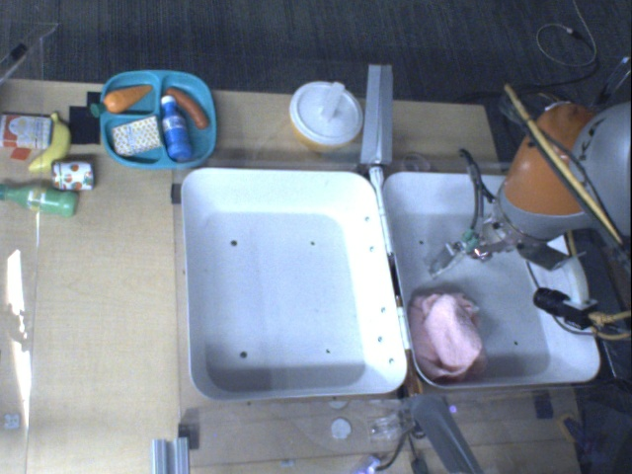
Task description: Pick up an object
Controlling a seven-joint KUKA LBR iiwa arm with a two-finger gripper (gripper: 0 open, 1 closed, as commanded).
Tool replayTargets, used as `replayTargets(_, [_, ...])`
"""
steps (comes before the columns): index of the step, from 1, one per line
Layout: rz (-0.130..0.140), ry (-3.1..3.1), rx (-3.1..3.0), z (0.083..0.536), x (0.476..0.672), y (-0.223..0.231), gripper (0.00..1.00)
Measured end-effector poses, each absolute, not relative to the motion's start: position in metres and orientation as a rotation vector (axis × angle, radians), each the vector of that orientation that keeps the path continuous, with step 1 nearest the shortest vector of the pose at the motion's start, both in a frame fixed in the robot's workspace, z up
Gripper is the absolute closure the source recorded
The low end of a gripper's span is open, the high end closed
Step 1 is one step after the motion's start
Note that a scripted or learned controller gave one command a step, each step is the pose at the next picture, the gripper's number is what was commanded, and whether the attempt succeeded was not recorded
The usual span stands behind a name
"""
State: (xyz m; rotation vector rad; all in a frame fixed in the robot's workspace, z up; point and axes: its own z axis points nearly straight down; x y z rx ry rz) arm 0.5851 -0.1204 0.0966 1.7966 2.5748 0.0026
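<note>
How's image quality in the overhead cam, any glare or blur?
Camera view: soft and slightly blurred overall; the end effector is smeared, its details unreadable. Bright glare streak on the bench at left. The left bin shows an even grey shadow along its near wall; the pink cloth is readable but low-detail.

**One high camera, tilted down over both bins**

Fixed above the surface (109, 294), looking down at a slant. Far enough back to take in the left bin (207, 265) and the right bin (553, 358) whole, side by side. Arm (558, 171) reaching in from the right edge. Dark floor along the top.
</note>
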Motion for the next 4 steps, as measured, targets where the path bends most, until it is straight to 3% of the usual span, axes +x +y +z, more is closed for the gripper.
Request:
replayTargets(1, [0.004,2.716,1.567,0.090,0.611,-0.134,0.00])
replayTargets(2, [0.008,2.816,1.365,0.089,0.574,-0.145,0.00])
replayTargets(3, [0.007,2.971,0.961,0.091,0.521,-0.112,0.00])
replayTargets(4, [0.003,2.948,1.062,0.207,0.550,-0.154,0.00])
